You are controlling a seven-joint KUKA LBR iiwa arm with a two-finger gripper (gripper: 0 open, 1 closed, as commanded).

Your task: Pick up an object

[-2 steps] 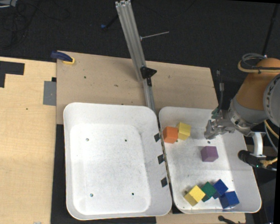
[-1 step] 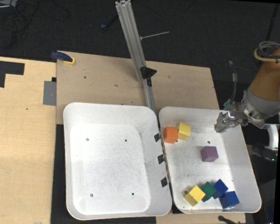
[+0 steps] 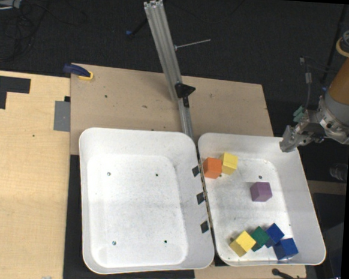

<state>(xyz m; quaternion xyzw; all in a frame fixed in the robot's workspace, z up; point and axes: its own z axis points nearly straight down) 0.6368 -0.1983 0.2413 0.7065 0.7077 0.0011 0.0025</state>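
Nearest the camera, at the front of the right bin [image 3: 313, 207], four cubes are sitting packed together: a yellow cube [image 3: 242, 243] touching a green cube [image 3: 259, 238], with two blue cubes [image 3: 279, 240] just beside it toward the front right corner. Further back, a purple cube [image 3: 260, 191] is lying alone near the bin's middle, well apart from everything else. Beyond it, against the bin's left wall, an orange cube [image 3: 212, 167] and a second yellow cube [image 3: 230, 163] are touching each other. The gripper [image 3: 290, 141] is hanging over the bin's back right corner, just at the rim, carrying nothing; how far its fingers are parted is too small and dark to tell. From there, the purple cube is lying forward and slightly left, and it is probably the cleanest target, since nothing is crowding it. The orange and yellow pair is lying further left across the bin, and the wall and each other's faces are likely hampering a grasp. The front cluster is the farthest reach and the tightest. The left bin [image 3: 100, 160] is lying beyond the dividing edge, and a metal rail [image 3: 167, 51] is slanting away behind both bins, out of the path.
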